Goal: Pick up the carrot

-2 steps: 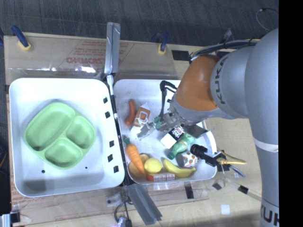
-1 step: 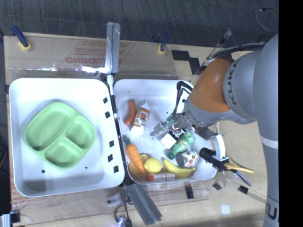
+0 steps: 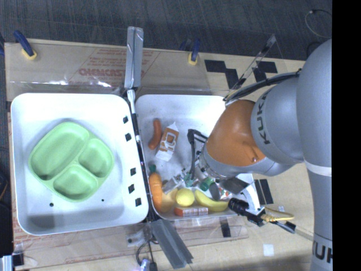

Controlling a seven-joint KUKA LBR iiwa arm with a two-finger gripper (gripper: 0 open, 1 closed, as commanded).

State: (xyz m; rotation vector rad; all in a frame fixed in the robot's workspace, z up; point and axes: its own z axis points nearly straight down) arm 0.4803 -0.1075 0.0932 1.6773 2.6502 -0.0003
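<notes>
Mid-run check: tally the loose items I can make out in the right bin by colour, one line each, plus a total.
Orange: 2, the orange carrot by the left wall and the orange-red sausage further up.
Yellow: 2, the round yellow lemon and the yellow banana.
White: 1, the small white carton with brown print.
Total: 5. More items lie under the arm, too hidden to count.

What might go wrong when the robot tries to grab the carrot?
The carrot lies tight against the right bin's left wall, so the pincer may lack room to get around it. A lemon and banana crowd right beside it, so the pincer might bump or grab one of those instead.
</notes>
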